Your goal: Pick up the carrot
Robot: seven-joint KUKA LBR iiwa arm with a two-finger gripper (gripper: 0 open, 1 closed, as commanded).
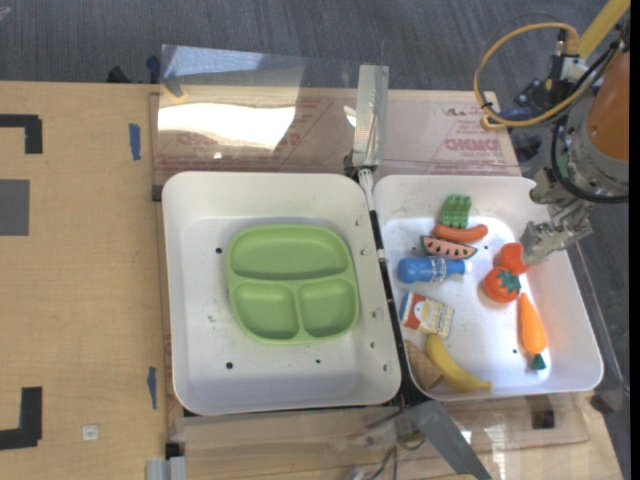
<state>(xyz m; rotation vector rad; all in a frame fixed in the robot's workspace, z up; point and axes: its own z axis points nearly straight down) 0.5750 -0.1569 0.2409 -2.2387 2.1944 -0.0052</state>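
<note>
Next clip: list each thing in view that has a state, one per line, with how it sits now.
carrot: lying flat in the right bin, untouched
tool: above the right bin's far right side, holding nothing
tomato: resting beside the carrot's top
banana: lying at the near edge
blue bottle: on its side
green plate: flat in the left bin

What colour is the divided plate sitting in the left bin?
The divided plate is light green, seen clearly in the camera view.
</note>
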